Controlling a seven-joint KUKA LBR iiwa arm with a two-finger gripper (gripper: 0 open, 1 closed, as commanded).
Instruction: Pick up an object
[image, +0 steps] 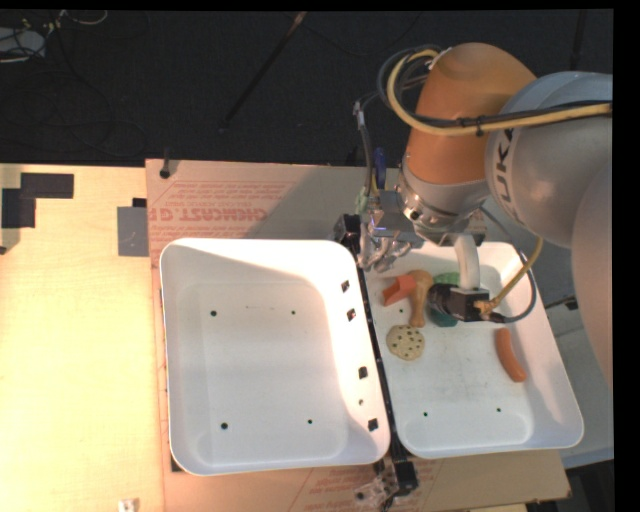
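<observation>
The grey arm (560, 150) reaches over the right bin (470, 410), and its bulk shadows that bin's far corner, where the pincer (378, 250) hangs close above the rim shared with the left bin (250, 380). Whether the pincer is open or closed cannot be told from this view, and nothing is visibly held in it.

Everything that could be picked lies on the near side of the pincer, in the right bin. An orange sausage (511, 355) lies well apart from it, toward the arm's side. A tan stick-like piece (420, 292) and a red wedge (400, 290) lie near it, touching or almost touching each other. A speckled cookie (406, 343) lies further toward the near side, and a small teal piece (445, 318) sits beyond the tan piece.

The main risk is the rim: a straight descent from here probably strikes the bin wall or closes on nothing. If it goes for the wedge, the crowding tan piece may be nudged or clamped alongside, spoiling the grip.
</observation>
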